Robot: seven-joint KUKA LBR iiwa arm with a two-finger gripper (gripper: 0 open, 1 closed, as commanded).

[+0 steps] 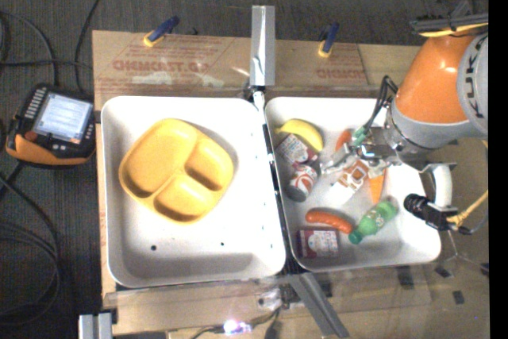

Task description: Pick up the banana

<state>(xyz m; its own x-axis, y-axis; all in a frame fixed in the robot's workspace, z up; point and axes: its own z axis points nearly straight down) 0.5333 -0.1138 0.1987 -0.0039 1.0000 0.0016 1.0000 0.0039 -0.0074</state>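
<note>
The arm (444,91) comes in from the right edge of the frame, its orange band uppermost and its grey wrist bent down and to the left over the right bin (425,250). The gripper (349,157) reaches toward the middle of that bin, low among the clutter, pointing left. Whether the fingers are open or closed cannot be told; they blur into the things beneath them, and nothing can be seen held between them.

The banana (302,129) lies in the upper left part of the right bin, near the wall between the two bins. It is left of and a little above the gripper, apart from it, with a can (298,163) lying just below it and between the two. The can's lower end touches or nearly touches a second, rounder white and red thing near the bin's left wall.

Under and just right of the gripper lie a small orange and white packet (355,175) and a carrot (375,185). Lower in the bin are a red sausage (328,220), a green bottle (373,221) tilted beside it, and a dark pouch (317,242) at the lower left.

The left bin (119,250) holds a yellow tray (178,169) with three compartments. A pendant (51,125) sits on the floor at the left edge, beside the desk (190,63).
</note>
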